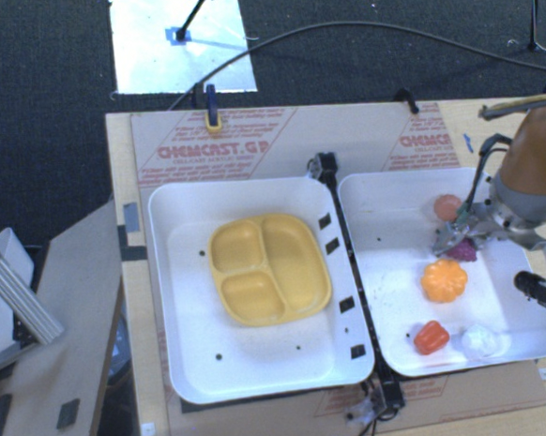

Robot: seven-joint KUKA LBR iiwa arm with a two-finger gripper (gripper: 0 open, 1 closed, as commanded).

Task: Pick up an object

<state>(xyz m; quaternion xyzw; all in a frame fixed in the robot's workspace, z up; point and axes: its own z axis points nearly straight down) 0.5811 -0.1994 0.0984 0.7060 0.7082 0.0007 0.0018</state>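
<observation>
My hand point(455, 237) is down inside the right bin point(391, 278), reaching in from the right side, low over the bin floor near its far half. I cannot tell how it is set or whether it has hold of anything: the wrist and its fittings cover that spot from above.

The loose things are all gathered in this right bin, which is presumably why I work here: they lie apart from one another on the flat white floor, each reachable from above. A purple object point(462, 251) lies right at the tip of my hand, partly under it, so I judge it the one I am going for. A pinkish round object point(446, 207) sits just beyond my hand, toward the far wall. An orange pumpkin-shaped object point(445, 282) lies just on the near side, close but apart. A red-orange piece point(431, 337) and a white lump point(480, 341) lie near the front wall, well apart from my hand.

The left bin point(190, 360) holds a yellow divided plate point(267, 267), flat at its middle, far from my reach. Both bins rest side by side on the tabletop point(277, 146).
</observation>
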